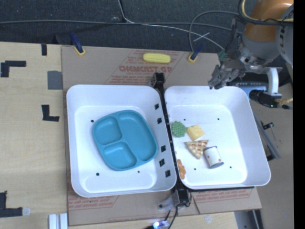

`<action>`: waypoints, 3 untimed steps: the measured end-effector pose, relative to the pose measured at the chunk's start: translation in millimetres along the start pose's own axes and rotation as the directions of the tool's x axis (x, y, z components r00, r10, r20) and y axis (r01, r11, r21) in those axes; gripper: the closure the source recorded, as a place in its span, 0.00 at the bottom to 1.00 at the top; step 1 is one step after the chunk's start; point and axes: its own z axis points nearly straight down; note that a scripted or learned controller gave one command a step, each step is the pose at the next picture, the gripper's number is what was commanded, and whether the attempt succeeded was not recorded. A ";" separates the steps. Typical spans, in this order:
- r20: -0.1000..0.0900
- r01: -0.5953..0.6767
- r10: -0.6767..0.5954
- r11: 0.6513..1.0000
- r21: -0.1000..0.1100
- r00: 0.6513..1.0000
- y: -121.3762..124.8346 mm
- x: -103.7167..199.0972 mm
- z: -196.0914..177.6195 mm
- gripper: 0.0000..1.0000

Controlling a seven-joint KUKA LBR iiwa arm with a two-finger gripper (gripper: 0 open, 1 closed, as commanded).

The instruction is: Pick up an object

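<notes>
My gripper (215, 84) hung over the right bin's (248, 109) far rim above the cardboard-covered bench (124, 70), its opening impossible to judge. The small objects (196, 146) lay clustered in that bin; a blue tray (125, 140) sat in the left bin (78, 128).

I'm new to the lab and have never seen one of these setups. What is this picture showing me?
One camera looks down at a slant on a bench with two white bins. The grey and orange machine at upper right is a robot arm; its gripper hangs above the right bin's far edge, with nothing visible in it. The left bin holds a blue tray. The right bin holds small toys: a green piece, a yellow block, a pizza slice, a can and an orange bit. A yellow object lies behind the bins.
</notes>
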 end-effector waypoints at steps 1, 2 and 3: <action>0.000 0.003 -0.003 1.000 0.004 1.000 -2.9 45.8 6.5 1.00; 0.000 0.004 -0.004 1.000 0.005 1.000 3.4 95.0 27.9 1.00; 0.000 0.004 -0.004 1.000 0.003 1.000 8.9 141.7 27.4 1.00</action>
